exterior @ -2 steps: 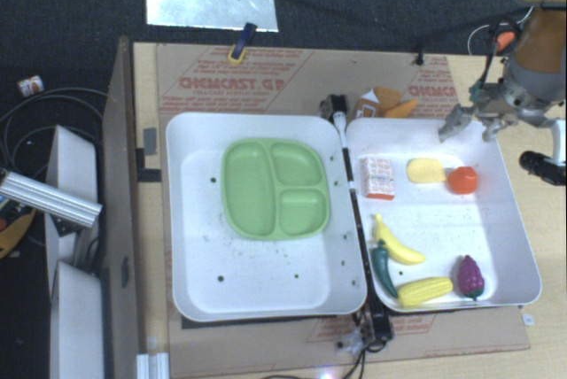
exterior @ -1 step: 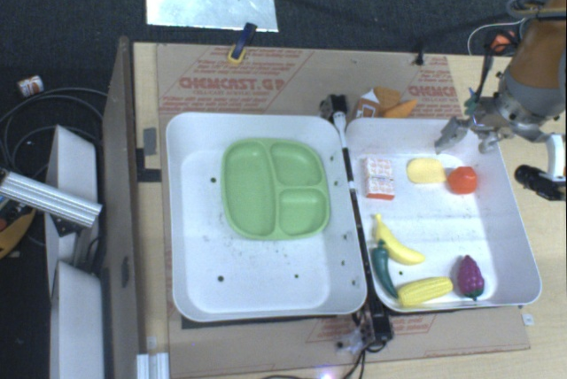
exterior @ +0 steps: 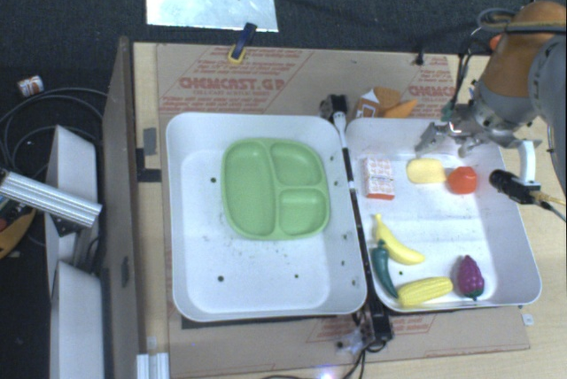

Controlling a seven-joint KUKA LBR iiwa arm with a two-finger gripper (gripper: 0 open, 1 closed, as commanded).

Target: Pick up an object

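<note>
Over the far right corner of the right-hand shallow white bin (exterior: 505, 266) hangs the grey arm's two-finger gripper (exterior: 449, 138), its metal fingers (exterior: 431, 138) spread apart with nothing between them. Just below the fingertips, on the bin floor, lie a pale yellow rounded block (exterior: 426, 171) and, just beside it, an orange-red tomato-like ball (exterior: 462, 180). To their left sits a small white-and-red printed box (exterior: 379, 177). Nearer the front of the same bin lie a yellow toy banana (exterior: 397, 244), a dark green toy pepper (exterior: 382, 270) touching it, a yellow toy corn cob (exterior: 424, 290) and a purple toy eggplant (exterior: 469, 275) just beside the cob. A light green plastic divided plate (exterior: 274, 189) rests in the middle of the left-hand shallow white bin (exterior: 199, 280). Both bins sit side by side on a brown printed cardboard sheet (exterior: 266, 76).
</note>
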